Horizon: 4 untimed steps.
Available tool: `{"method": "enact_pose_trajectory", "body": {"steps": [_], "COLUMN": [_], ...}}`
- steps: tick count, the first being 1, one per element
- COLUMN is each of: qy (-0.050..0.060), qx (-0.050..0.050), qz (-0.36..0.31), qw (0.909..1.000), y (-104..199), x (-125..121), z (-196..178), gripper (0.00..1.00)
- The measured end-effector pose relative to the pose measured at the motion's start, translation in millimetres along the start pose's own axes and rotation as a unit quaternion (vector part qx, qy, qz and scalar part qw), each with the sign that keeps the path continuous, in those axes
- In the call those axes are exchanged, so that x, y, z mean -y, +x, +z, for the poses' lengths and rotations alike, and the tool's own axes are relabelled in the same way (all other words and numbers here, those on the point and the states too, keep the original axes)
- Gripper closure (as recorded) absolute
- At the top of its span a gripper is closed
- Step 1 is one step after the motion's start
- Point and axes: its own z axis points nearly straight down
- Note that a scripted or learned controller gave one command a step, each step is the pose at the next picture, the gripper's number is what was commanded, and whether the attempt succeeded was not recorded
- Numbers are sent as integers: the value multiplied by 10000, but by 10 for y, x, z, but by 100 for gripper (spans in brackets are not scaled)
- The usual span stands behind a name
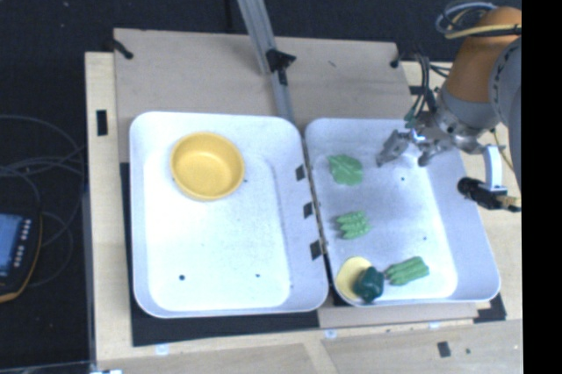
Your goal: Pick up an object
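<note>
My gripper (406, 153) hangs over the upper right part of the right bin (457, 214), its fingers spread open with nothing between them. Left of it lies a light green object (345, 169). A second green piece (352, 226) rests near the bin's middle left. At the front, a green object (407, 271) lies beside a small yellow cup (350, 276) with a dark teal object (370, 283) on it. A yellow bowl (207, 165) sits in the left bin (219, 267).
A grey metal pole (255, 12) slants down from the top to the seam between the bins. Black clips (308, 210) line the divider. The arm's orange band (479, 56) is at the right edge.
</note>
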Motion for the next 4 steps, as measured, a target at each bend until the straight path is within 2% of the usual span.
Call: {"method": "enact_pose_trajectory", "body": {"steps": [1,2,4], "qy": [-5,-27,-48], "qx": [1,8,4], "qz": [-1,-4,-1], "qw": [10000,10000,10000], "y": [-3,-11,73], "x": [5,-7,55], "z": [344,214,-957], "gripper": [0,100,100]}}
